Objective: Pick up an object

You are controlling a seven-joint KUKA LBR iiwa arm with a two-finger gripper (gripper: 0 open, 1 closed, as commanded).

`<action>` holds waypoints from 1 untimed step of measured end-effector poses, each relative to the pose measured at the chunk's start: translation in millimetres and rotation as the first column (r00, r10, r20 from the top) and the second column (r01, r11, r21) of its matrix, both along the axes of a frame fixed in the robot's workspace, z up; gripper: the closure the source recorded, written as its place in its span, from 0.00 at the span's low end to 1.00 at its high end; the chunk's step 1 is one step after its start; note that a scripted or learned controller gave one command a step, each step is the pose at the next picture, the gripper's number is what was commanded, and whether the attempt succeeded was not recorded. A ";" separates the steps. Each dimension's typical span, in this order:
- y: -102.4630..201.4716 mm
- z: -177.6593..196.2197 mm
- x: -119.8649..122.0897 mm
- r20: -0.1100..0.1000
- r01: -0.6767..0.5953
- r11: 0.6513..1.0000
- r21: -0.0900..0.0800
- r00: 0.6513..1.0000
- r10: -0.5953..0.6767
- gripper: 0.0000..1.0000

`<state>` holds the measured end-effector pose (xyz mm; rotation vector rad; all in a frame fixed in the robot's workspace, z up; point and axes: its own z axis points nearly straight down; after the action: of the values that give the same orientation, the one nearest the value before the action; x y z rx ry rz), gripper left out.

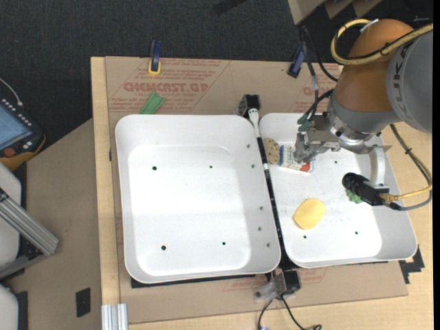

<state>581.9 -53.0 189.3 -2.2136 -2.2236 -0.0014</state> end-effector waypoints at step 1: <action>65.3 29.1 -23.4 0.002 -0.002 1.000 0.000 1.000 0.002 1.00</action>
<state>558.4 12.3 218.3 -2.2116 -2.2269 -0.0038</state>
